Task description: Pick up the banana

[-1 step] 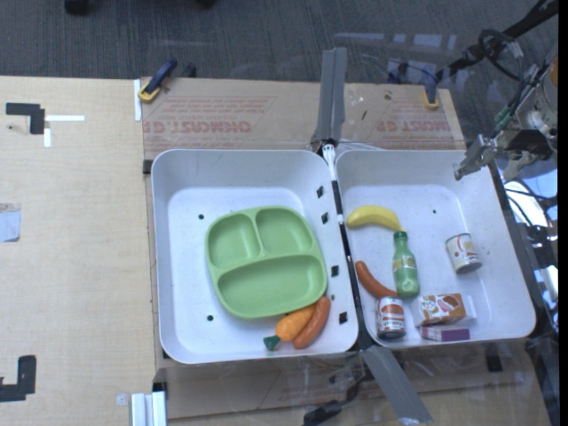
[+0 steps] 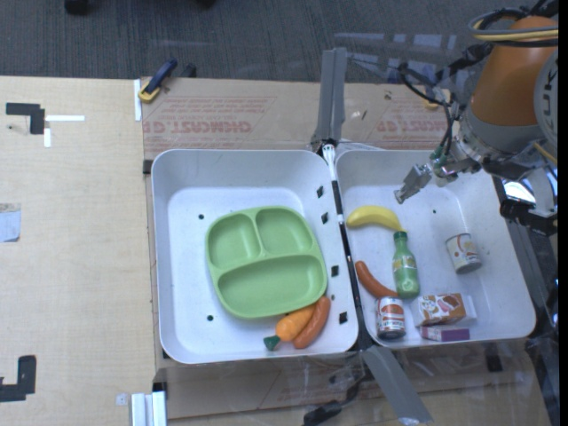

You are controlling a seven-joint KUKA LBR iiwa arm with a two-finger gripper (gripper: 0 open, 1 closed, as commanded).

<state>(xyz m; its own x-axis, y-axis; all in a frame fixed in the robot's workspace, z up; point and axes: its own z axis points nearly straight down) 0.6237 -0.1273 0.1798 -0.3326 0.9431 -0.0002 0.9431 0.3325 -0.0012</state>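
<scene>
**Banana loose in right bin, gripper above and apart from it**

Nearest edge of right bin (image 2: 497, 327): small can (image 2: 390, 318), snack box (image 2: 445, 310), purple-edged packet just beside it. Sausage (image 2: 373, 280) lies left of green bottle (image 2: 406, 264); tin (image 2: 462, 252) sits further right. Left bin (image 2: 173, 264) holds green divided plate (image 2: 266, 260), with carrot (image 2: 290, 325) and second sausage (image 2: 312, 324) touching its near rim. Banana (image 2: 374, 217) lies flat near the divider, just beyond the bottle's cap. Gripper (image 2: 414, 183) hangs beyond the banana, to its right, not touching; fingers state: cannot tell, too blurred. Nothing seen between them. Tabletop (image 2: 71, 264) stretches left.
</scene>
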